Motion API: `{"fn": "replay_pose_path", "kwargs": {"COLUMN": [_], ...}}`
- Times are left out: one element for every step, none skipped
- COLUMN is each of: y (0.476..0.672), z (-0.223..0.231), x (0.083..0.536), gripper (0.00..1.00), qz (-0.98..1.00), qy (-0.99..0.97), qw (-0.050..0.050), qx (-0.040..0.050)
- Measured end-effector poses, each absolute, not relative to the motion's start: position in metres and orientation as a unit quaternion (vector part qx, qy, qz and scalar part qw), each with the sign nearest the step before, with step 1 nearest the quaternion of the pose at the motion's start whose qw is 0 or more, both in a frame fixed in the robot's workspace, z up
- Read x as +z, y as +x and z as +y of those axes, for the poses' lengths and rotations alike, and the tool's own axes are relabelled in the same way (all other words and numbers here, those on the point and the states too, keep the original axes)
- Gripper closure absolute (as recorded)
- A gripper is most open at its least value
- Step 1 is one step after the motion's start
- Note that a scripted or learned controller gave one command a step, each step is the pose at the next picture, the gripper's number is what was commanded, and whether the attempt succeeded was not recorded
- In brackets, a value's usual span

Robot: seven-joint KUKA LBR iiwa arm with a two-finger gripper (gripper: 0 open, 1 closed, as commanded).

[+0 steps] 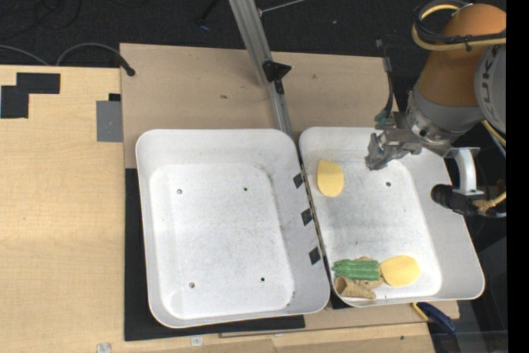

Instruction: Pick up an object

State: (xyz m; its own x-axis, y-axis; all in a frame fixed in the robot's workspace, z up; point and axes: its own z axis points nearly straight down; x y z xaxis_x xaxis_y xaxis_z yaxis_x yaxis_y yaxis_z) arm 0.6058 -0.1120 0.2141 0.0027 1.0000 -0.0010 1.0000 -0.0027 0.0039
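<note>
In the right bin, a pale yellow oval piece lies near the left wall at the far end. At the near edge sit a green ridged object, a tan crumpled piece below it, and a yellow round piece to their right. My gripper hangs over the far end of the right bin, to the right of the pale yellow oval and apart from it. Nothing shows between its fingertips.
The left bin stands beside the right one, with black clips along the shared wall. A slanted aluminium rail rises behind the bins. The arm's orange band and grey wrist lean in from the right.
</note>
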Motion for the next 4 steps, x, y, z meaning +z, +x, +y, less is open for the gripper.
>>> {"fn": "replay_pose_path", "kwargs": {"y": [0.602, 0.593, 0.584, 0.577], "z": [-0.119, -0.074, -0.021, 0.037], "x": [0.26, 0.263, 0.246, 0.249], "gripper": [1.0, 1.0, 1.0, 1.0], "qz": [0.706, 0.708, 0.708, 0.709], "qy": [0.708, 0.706, 0.706, 0.705], "qw": [0.001, -0.002, -0.003, -0.003], "qx": [0.0008, -0.0005, -0.0011, -0.0008]}}
